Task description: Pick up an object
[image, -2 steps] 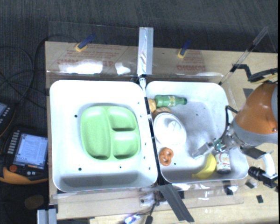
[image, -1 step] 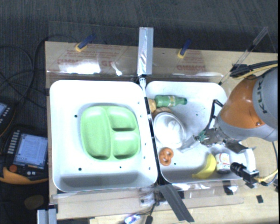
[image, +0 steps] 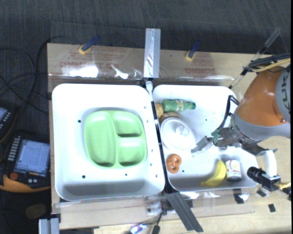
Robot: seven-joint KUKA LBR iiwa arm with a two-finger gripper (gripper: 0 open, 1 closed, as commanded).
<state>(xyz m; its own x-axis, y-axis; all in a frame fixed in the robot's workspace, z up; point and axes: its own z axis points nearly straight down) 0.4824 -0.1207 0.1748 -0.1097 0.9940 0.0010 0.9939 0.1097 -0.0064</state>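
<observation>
The right bin point(image: 205, 92) holds several objects. A green bottle point(image: 178, 105) lies along its far side, next to a small brown item point(image: 158, 109). Below them, against the left wall, sits a white round bowl point(image: 177, 133). An orange ring-shaped item point(image: 173, 163) lies near the front left corner. A yellow banana point(image: 216, 175) and a small can point(image: 233, 169) rest at the front right. My gripper point(image: 198, 146) hangs over the middle of this bin, just right of the bowl and above the banana, with nothing seen in it.
The left bin point(image: 68, 130) holds a green divided plate point(image: 115, 138). The arm's orange band point(image: 261, 101) and grey wrist cover the right bin's right side. Blue and yellow clips sit on the bench's far edge. Tablets and cables lie on the floor at the left.
</observation>
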